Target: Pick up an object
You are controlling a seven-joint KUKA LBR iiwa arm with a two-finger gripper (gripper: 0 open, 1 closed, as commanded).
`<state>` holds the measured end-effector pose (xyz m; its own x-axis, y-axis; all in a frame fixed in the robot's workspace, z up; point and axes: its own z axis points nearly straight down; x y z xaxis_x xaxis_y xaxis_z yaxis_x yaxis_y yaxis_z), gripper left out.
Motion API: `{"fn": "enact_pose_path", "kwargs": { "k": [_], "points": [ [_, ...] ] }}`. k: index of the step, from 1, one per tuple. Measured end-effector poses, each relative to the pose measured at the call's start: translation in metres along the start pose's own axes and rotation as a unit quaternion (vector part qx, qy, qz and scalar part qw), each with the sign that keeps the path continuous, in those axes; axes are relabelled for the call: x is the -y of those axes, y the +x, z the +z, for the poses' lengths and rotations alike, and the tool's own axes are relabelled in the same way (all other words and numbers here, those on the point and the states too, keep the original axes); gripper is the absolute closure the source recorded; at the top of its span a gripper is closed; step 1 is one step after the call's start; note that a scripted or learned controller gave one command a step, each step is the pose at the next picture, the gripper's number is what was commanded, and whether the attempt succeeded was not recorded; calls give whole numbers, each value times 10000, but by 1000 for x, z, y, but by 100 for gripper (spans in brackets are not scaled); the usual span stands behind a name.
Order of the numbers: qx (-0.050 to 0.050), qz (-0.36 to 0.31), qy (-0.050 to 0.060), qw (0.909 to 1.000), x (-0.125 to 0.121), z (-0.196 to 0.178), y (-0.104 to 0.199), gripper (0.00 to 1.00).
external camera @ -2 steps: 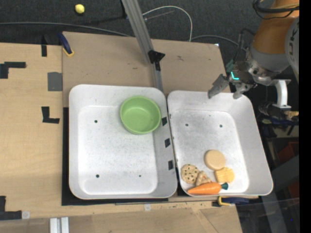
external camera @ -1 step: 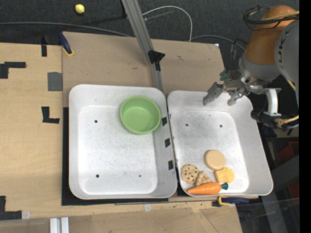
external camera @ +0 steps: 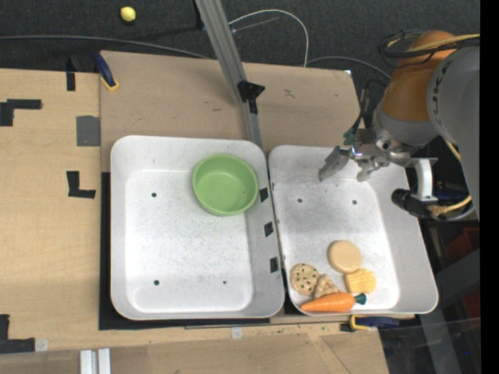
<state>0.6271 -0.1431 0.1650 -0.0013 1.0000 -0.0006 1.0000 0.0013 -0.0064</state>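
Note:
My gripper hangs over the far part of the right bin, its two fingers spread open with nothing between them. At that bin's near edge lies a cluster of toy food: a tan round biscuit, a yellow ridged piece, a chocolate-chip cookie, a small brown piece and an orange carrot. A green bowl sits in the far right part of the left bin. The gripper is well apart from all of them.
A grey metal pole slants down to the divide between the bins. A small yellow ball lies on the dark floor at the far left. Cables loop behind the bench. The arm's orange band stands at the right.

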Motion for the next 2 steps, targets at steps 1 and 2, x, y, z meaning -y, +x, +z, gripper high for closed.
{"fn": "enact_pose_path", "kwargs": {
  "k": [1,2],
  "points": [
    [-2,-1,5,10000,3,65,-2,0],
    [-2,-10,-18,10000,1,50,-1,100]
  ]
}}
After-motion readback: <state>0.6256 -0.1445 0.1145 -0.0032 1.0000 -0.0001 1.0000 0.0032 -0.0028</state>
